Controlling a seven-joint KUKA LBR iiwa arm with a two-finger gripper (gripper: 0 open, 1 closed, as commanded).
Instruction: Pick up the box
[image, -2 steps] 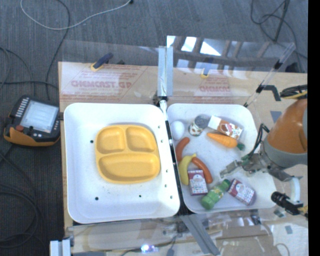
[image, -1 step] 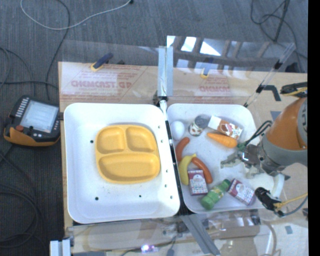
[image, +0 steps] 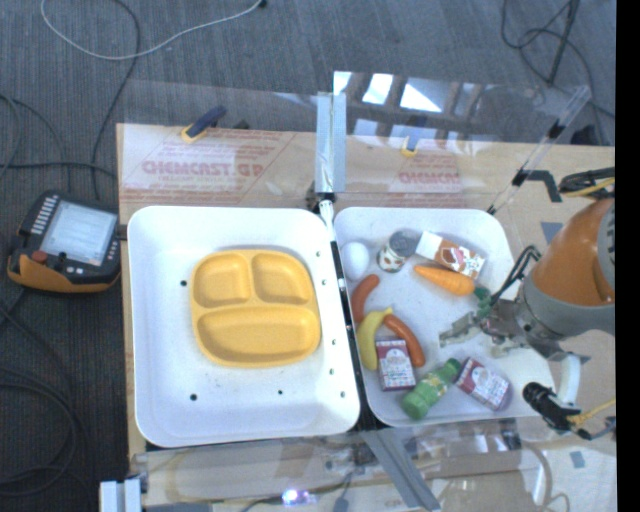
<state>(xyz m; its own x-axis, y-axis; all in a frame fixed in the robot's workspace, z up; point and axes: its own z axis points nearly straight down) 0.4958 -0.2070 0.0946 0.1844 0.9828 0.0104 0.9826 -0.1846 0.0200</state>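
Three small boxes lie in the right bin (image: 500, 240). A dark red box (image: 396, 364) rests near the front, beside a banana (image: 371, 336). Another red box (image: 485, 385) sits at the front right corner. A white and red box (image: 452, 253) lies at the back, above a carrot (image: 445, 280). My gripper (image: 466, 327) hangs low over the right side of this bin, between the carrot and the front right box. Nothing shows in its grasp. The grey arm with its orange band (image: 580, 262) reaches in from the right.
Also in the right bin are a white egg (image: 356, 258), two red sausages (image: 364, 297) (image: 408, 341), a green bottle (image: 430, 390) and a grey can (image: 404, 242). The left bin (image: 160, 380) holds a yellow divided tray (image: 257, 305). A teach pendant (image: 65, 243) lies left of the bench.
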